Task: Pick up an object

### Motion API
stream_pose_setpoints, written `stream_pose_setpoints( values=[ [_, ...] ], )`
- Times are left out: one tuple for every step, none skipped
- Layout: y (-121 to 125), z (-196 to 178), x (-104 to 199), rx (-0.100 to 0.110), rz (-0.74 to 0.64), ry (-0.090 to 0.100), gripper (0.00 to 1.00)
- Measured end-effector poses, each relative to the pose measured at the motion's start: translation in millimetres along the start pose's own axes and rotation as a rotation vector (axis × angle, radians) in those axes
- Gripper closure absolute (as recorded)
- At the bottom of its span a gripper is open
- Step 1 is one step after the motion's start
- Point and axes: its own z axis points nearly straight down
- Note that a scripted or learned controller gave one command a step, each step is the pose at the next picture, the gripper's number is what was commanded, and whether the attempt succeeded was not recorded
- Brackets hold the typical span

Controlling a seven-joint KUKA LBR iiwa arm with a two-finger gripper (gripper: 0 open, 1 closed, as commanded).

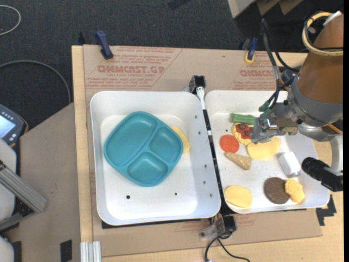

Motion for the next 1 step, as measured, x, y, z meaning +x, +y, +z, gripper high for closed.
stream_pose_setpoints(
  values=[
    [-1.1, 3.7, 38.5, 0.009, 0.011, -0.003, 1.0]
  ],
)
